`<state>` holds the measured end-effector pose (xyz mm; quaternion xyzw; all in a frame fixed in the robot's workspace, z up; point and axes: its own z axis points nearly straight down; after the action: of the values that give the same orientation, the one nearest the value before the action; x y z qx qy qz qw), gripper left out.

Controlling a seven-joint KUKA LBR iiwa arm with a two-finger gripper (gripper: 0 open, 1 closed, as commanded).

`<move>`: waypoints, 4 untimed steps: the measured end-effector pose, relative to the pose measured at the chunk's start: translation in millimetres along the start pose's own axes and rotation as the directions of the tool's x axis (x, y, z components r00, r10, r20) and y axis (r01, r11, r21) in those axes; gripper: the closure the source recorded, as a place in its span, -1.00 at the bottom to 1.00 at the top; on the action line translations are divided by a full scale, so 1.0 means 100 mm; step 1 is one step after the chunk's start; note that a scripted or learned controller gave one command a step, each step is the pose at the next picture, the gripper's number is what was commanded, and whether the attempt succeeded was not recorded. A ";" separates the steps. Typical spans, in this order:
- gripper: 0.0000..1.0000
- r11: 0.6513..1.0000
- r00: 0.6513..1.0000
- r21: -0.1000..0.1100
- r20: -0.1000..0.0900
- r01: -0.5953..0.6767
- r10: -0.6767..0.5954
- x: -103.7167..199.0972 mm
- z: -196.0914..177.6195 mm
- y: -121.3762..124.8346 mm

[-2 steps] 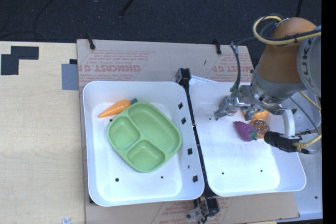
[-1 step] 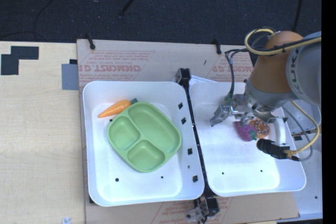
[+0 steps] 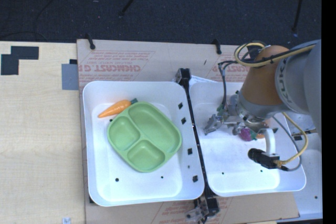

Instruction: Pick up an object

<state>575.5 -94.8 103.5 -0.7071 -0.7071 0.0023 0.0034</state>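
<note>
Two white bins sit side by side: left bin [image 3: 100, 165] holds a green tray [image 3: 144, 136] and carrot [image 3: 114, 108]; gripper [image 3: 216, 122] in right bin [image 3: 236, 176], fingers apart.

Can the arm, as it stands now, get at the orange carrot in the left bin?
Probably yes. The carrot lies uncovered beside the green plate, with nothing on top. But the gripper is over the right bin, so it must first cross the divider.
</note>
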 end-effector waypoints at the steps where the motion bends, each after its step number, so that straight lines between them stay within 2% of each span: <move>1: 1.00 1.000 1.000 -0.001 0.000 -0.006 0.006 -0.02 -0.12 0.00; 2: 1.00 1.000 1.000 -0.010 0.001 0.000 0.000 0.04 -0.73 0.03; 3: 1.00 1.000 1.000 -0.010 0.002 0.000 0.000 -0.01 -1.16 0.06; 4: 1.00 1.000 1.000 -0.012 0.002 0.001 -0.001 -0.05 -1.76 -0.01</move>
<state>575.5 -100.2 279.9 -0.7069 -0.7074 -0.0012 -0.0017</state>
